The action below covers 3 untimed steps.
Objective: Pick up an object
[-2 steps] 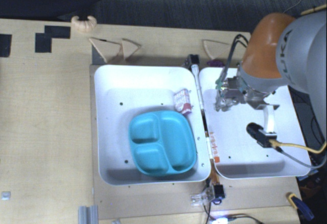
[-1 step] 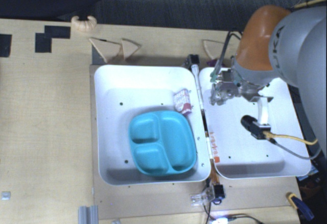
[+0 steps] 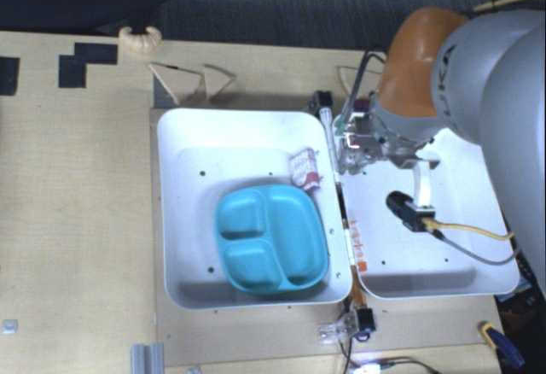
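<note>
Nearest in the scene, a turquoise plate [image 3: 273, 236] lay flat on the floor of the left bin [image 3: 183, 193], towards its near right part. It was a smooth, glossy moulded piece with rounded corners, divided into three shallow compartments. Its broad, low form was judged to offer little for a two-sided pinch.

Just beyond its far right corner, a small packet [image 3: 304, 169] was seen close against the bin's right wall. It was crinkled and printed in white, pink and dark red; whether it touched the plate could not be told. Being small and light, it was judged the likelier object to be picked.

The right bin [image 3: 444, 278] was white and smooth-walled like its neighbour. Over its far left corner the gripper [image 3: 348, 150] was poised, hard by the divide between the bins and just right of the packet — near it, yet apart. Nothing was seen held in it, and whether it was open or closed could not be told.

Farther right, the grey arm [image 3: 486, 65] with its rounded orange band [image 3: 418, 56] was seen reaching in over the pale wooden bench [image 3: 77, 210].
</note>
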Each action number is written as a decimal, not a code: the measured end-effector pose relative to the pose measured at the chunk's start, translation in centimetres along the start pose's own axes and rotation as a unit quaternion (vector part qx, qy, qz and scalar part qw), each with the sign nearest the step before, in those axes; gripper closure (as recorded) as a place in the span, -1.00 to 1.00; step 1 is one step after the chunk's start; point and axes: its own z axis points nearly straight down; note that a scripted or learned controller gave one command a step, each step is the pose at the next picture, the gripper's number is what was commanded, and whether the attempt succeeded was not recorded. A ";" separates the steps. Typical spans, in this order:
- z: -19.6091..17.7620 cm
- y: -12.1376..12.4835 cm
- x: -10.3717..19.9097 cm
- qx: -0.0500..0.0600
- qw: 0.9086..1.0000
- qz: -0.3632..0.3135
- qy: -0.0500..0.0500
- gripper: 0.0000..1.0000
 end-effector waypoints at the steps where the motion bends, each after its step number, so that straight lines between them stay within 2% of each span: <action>1: 0.0 -6.1 2.5 0.001 1.000 0.000 0.000 1.00; 2: 0.0 1.3 6.1 0.000 1.000 0.000 0.000 1.00; 3: 0.0 8.2 7.9 0.000 1.000 -0.001 0.000 1.00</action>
